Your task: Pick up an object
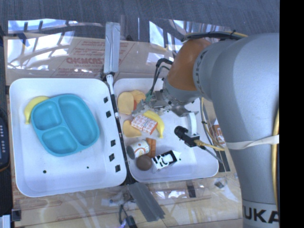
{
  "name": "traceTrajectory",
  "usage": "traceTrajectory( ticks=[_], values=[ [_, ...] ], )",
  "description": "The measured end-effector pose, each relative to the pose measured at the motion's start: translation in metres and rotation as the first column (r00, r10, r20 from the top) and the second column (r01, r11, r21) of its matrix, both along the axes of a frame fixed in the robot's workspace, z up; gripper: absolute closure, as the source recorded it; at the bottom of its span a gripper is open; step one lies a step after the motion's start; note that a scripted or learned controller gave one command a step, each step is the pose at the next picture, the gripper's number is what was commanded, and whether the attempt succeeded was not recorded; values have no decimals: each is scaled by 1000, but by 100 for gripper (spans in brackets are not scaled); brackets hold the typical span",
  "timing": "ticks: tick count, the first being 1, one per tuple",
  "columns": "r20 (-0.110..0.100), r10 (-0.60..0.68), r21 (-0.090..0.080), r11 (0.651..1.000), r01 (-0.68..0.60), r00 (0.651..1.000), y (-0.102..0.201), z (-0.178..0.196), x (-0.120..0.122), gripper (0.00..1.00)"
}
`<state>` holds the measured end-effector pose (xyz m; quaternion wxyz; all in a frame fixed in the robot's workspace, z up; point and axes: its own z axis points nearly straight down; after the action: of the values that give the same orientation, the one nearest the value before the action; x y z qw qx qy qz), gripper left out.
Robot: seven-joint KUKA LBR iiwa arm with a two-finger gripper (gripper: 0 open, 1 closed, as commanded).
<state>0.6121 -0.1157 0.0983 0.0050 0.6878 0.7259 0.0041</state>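
My gripper [148, 104] reaches down into the right bin [202, 167], over a pile of toy food. Right under it lie a yellow banana [157, 121] and a small red and white box [144, 124]. Orange-yellow rounds [126, 101] sit at the pile's far left, with another yellow piece [131, 129] below them. Nearer the front are a white cup [139, 149], a brown ball [144, 162] and a black and white carton [166, 159]. The arm's bulk hides the fingers.
The left bin [23, 175] holds a blue divided plate [64, 123] with a yellow banana [32, 106] at its far left edge. A black divider with clips [114, 127] runs between the bins. The arm covers the right bin's right side.
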Motion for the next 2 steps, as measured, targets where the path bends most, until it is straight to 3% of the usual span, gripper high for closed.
traceTrajectory(
  ticks=[1,2],
  values=[
    [2,30,-1,1000,-30,1000,-1,0,-30,0],
    [5,68,-2,998,-68,998,3,0,-44,0]
  ],
)
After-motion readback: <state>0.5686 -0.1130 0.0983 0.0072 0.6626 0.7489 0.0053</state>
